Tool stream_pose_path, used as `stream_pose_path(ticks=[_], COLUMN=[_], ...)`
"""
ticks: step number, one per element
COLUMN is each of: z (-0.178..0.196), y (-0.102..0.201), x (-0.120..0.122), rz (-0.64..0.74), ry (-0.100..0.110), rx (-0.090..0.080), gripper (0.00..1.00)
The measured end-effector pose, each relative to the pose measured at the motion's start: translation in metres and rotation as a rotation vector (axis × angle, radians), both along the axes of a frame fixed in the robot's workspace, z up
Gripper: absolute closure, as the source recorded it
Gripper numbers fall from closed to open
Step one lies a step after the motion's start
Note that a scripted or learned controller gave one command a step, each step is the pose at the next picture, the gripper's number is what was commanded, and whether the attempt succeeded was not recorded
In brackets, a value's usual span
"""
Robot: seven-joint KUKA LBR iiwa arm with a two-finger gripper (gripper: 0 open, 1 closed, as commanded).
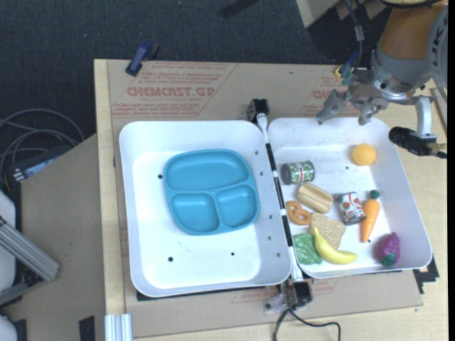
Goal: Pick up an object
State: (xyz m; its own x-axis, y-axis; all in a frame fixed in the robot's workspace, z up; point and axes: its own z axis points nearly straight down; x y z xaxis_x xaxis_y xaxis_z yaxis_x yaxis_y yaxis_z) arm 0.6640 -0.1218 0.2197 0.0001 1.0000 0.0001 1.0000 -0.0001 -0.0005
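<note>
My gripper (pixel 350 112) hangs above the far edge of the right bin (pixel 405 183), its two fingers spread apart with nothing between them. Below it in that bin lie an orange ball (pixel 364 154), a green can (pixel 298 172), a hot dog bun (pixel 315 197), a pretzel (pixel 298 212), a small red-and-white can (pixel 350 206), a carrot (pixel 369 219), a cracker (pixel 328 228), a banana (pixel 331 250), a green leafy piece (pixel 306 248) and purple grapes (pixel 387 248). All lie apart from the gripper.
The left bin (pixel 142 190) holds a blue divided plate (pixel 210 190). A blue clip (pixel 141 57) lies on the cardboard at the far left corner. Cables coil on the floor at the left. A black clamp (pixel 259 109) sits between the bins at the far side.
</note>
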Motion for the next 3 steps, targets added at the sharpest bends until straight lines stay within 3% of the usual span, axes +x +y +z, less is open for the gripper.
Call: stream_pose_path(ticks=[1, 2, 3], z=[-0.119, -0.136, -0.135], y=[-0.022, -0.03, -0.026], x=[-0.053, -0.118, -0.141], rz=[0.0, -0.001, 0.0], ry=[-0.003, 0.002, 0.002], rx=[-0.001, 0.001, 0.001], gripper=[0.0, 0.0, 0.0])
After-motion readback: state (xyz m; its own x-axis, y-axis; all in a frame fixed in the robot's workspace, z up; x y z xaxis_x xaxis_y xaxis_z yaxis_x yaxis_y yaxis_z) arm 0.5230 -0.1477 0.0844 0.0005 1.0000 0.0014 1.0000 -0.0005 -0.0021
